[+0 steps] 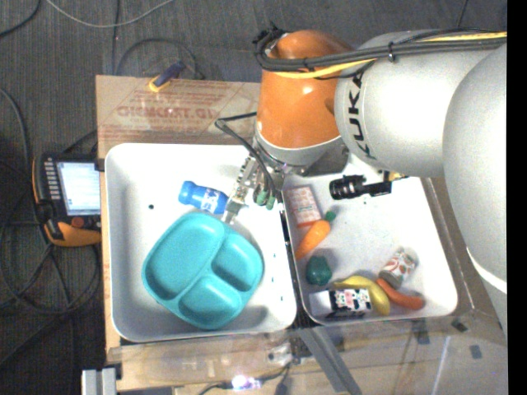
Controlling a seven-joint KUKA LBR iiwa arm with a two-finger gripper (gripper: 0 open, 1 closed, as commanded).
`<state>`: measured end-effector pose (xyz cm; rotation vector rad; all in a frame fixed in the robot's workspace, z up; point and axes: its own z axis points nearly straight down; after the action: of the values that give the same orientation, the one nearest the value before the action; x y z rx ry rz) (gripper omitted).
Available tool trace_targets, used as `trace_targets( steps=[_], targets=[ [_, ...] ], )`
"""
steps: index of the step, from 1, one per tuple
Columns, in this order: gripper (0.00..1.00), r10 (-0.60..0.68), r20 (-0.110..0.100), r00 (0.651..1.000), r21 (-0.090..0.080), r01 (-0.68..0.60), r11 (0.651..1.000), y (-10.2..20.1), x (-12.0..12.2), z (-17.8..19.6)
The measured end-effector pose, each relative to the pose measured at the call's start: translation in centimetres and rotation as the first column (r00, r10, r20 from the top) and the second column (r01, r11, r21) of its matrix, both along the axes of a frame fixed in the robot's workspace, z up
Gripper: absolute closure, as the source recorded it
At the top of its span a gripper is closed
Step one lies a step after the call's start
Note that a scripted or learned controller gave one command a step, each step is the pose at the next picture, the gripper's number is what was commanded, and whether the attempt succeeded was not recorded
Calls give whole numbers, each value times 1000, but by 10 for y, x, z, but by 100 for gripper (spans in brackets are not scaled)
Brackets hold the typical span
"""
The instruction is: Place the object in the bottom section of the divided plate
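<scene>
Gripper [239, 194] hovers at the plate's [203, 270] upper rim, just beside the bottle [202, 196]; fingers' state I cannot tell. Looks like the pickup step: next, secure the bottle, then carry it to the plate's bottom section.

"KUKA" in black letters on the arm [362, 109], faint red print on the cardboard sheet [165, 113], unreadable

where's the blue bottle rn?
Left bin, upper part: the blue bottle lies just above the teal divided plate, right beside the claw.
</scene>
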<state>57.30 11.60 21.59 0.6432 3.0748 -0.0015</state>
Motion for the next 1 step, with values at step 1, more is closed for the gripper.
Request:
trace_targets(
  steps=[1],
  targets=[
    [100, -108, -3, 994, 2, 108, 994, -6, -45, -81]
  ],
)
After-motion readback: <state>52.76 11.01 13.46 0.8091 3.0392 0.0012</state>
